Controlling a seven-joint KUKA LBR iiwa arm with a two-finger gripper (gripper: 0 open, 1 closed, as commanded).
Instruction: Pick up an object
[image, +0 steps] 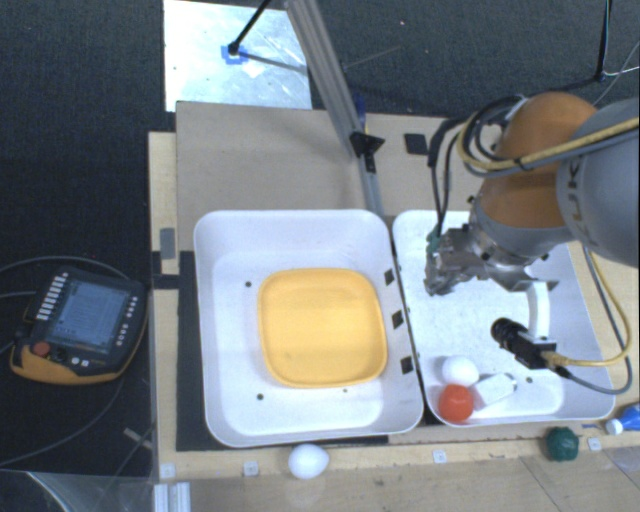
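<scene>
Gripper (440, 278) hovering over right bin (570, 400), finger state impossible to tell.
Glossy red ball (457, 403) at bin's 7 o'clock corner, touching smooth white ball (460, 371); rounded-square yellow plate (323, 326) in left bin (225, 330).

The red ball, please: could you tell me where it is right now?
The red ball lies in the right bin, at its near left corner, touching the white ball just behind it.

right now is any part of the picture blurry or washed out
Camera view: the pincer and the arm above it look soft; the white ball blends into the pale right bin; the yellow plate and red ball read clearly.
</scene>
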